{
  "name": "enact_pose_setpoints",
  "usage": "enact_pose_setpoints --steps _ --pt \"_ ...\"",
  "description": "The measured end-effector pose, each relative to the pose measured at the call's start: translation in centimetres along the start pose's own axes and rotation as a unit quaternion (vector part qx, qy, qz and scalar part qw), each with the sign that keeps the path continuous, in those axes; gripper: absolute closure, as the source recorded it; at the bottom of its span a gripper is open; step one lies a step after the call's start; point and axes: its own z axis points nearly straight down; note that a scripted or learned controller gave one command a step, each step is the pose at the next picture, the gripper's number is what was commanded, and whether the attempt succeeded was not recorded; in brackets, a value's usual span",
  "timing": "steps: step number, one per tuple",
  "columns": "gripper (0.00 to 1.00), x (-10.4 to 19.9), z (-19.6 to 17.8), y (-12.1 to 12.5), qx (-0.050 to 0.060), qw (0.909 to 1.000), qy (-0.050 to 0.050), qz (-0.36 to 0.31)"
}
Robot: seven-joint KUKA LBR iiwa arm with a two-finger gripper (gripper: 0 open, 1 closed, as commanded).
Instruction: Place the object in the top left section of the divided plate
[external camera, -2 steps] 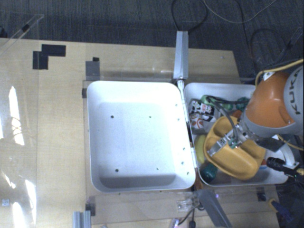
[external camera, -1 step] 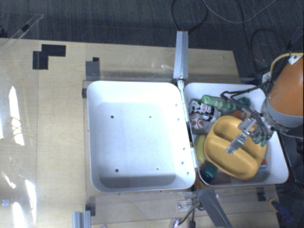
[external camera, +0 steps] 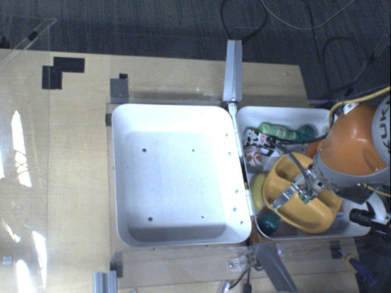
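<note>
Yellow divided plate (external camera: pixel 305 209) sits in the right bin (external camera: pixel 287 113), lower right of the frame, tilted a bit, its raised dividers visible on the left half. Gripper (external camera: pixel 293 195) is low over the plate's middle, metal fingers (external camera: pixel 280 201) pointing toward the lower left. Claw state: cannot tell, the fingers blur into the plate and cabling. Nothing clearly seen between them. Arm's orange band (external camera: pixel 348 142) and grey wrist (external camera: pixel 354 174) cover the plate's upper right part, right edge of the frame.

Other clutter in the right bin: green bottle-like item (external camera: pixel 278 130) lying along the top wall, teal object (external camera: pixel 307 130) just beside it on the right, small white printed pack with red marks (external camera: pixel 255 148) near the bin's left wall, pale yellow-green round thing (external camera: pixel 258 185) touching the plate's left rim, dark teal round object (external camera: pixel 269 223) at the plate's lower left edge. Which of these counts as the task object: cannot tell.

Left bin (external camera: pixel 177 174) is centre frame, white, with small dark dots on its floor. Metal bar (external camera: pixel 233 72) stands between the two bins at the top. Wooden bench (external camera: pixel 55 182) to the left carries black tape marks (external camera: pixel 61 71) upper left. Black cables (external camera: pixel 287 11) loop on the dark carpet, top of the frame.
</note>
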Motion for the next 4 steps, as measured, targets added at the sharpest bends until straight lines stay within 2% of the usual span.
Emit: enact_pose_setpoints --steps 1,2,3,4 --pt "0.00 -2.6 -8.5 -2.5 0.004 0.9995 0.005 -0.032" --pt "0.00 0.7 -1.1 0.2 0.002 0.9862 0.003 0.165" --pt "0.00 5.5 -8.0 4.0 0.004 0.9982 0.006 0.060" --pt "0.00 1.1 -11.8 0.5 0.005 0.9980 0.006 0.063"
